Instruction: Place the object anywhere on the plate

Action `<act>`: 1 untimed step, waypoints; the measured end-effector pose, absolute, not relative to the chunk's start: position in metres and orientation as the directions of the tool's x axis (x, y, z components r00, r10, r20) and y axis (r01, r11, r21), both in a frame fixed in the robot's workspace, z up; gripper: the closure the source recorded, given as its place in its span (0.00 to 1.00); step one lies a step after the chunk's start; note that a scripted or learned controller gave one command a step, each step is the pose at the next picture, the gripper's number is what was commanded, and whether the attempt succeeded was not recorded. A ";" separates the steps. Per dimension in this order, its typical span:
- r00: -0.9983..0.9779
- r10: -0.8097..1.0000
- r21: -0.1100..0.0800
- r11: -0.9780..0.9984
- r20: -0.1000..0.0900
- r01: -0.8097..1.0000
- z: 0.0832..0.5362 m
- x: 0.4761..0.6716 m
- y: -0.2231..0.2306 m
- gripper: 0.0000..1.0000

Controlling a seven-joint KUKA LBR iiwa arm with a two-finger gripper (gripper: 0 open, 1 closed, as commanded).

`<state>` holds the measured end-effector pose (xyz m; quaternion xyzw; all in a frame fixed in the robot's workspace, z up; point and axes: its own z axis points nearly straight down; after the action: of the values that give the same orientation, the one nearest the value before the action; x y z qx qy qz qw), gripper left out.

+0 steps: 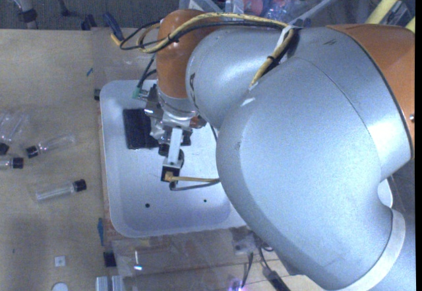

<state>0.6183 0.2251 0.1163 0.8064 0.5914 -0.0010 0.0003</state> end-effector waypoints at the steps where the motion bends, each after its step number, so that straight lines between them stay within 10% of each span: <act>1: -0.354 0.935 0.004 0.354 0.000 0.935 0.092 0.634 0.222 1.00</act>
<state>0.6345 0.2218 0.0919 0.5685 0.8227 0.0019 0.0011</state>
